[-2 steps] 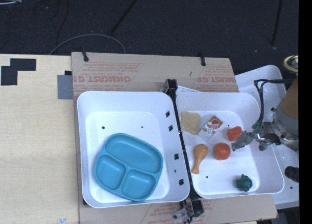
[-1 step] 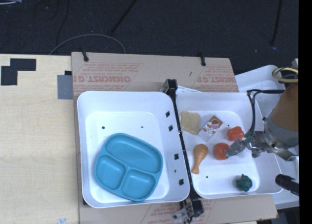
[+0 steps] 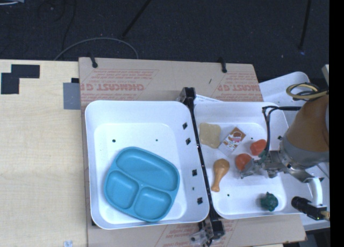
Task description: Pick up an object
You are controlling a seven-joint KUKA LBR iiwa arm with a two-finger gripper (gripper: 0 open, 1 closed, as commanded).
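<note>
The right bin (image 3: 236, 208) holds a beige bread slice (image 3: 210, 134), a small red-and-white packet (image 3: 234, 139), a tan drumstick (image 3: 219, 173), two red-orange tomato-like pieces (image 3: 243, 161) (image 3: 258, 147) and a dark green lump (image 3: 269, 202). My gripper (image 3: 251, 169) is low in the right bin, reaching in from the right. Its tips sit just right of the lower red piece and right of the drumstick. Nothing shows between them.
The left bin (image 3: 107, 122) holds a blue divided plate (image 3: 141, 184). A black divider (image 3: 196, 154) runs between the bins. The arm's orange band (image 3: 314, 125) and grey wrist cover the right bin's right rim. Cardboard (image 3: 161, 82) lies under both bins.
</note>
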